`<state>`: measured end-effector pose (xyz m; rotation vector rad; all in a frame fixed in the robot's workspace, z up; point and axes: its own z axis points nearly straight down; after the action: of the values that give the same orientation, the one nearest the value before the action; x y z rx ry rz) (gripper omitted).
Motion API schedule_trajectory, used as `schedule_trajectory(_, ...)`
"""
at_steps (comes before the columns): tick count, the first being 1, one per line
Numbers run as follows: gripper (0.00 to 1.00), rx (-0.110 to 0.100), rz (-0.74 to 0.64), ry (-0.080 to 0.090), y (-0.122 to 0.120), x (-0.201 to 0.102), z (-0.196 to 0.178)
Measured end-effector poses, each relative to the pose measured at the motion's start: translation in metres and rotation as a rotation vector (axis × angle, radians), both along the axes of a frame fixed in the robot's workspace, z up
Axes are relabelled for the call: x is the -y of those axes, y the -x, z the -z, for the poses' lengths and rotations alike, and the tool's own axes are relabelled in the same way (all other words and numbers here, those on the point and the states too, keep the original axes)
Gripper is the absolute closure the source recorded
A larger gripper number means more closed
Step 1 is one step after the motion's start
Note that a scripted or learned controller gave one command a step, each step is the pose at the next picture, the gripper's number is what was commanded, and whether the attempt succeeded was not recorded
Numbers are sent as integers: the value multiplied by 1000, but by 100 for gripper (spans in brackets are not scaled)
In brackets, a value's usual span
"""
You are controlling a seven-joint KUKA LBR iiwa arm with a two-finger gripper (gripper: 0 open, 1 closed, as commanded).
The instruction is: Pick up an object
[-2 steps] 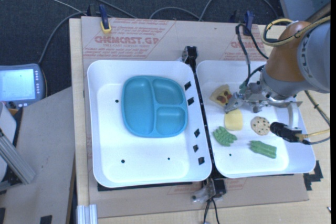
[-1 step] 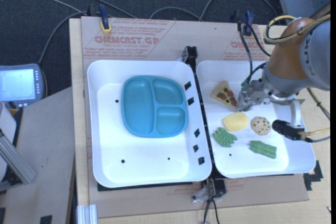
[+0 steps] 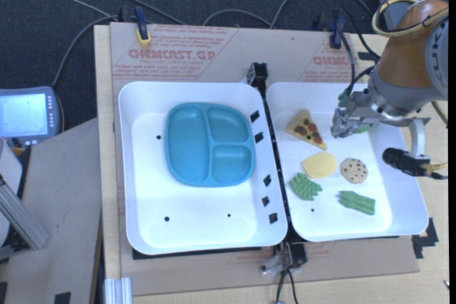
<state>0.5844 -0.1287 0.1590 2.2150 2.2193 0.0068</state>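
In the right bin [image 3: 399, 213] lie a pizza slice [image 3: 307, 129], a yellow round piece [image 3: 320, 166], a cookie [image 3: 353, 170], a green leafy piece [image 3: 306, 186] and a green bean pod [image 3: 357, 202]. My gripper [image 3: 345, 123] hangs over the upper part of this bin, just right of the pizza slice and above the cookie. I see no object between its fingers.
The left bin [image 3: 142, 217] holds a blue divided plate [image 3: 211, 144]. A black divider with clips [image 3: 262, 146] runs between the two bins. Cables and blue clamps [image 3: 142, 30] lie along the board's far edge. A small screen [image 3: 26, 112] stands off the bench at left.
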Motion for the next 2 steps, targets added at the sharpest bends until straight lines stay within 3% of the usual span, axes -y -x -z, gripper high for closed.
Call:
schedule_trajectory(1,100,0,0,0,-2,0,-55)
schedule_trajectory(2,100,-4,-4,-3,-12,-50,-66)
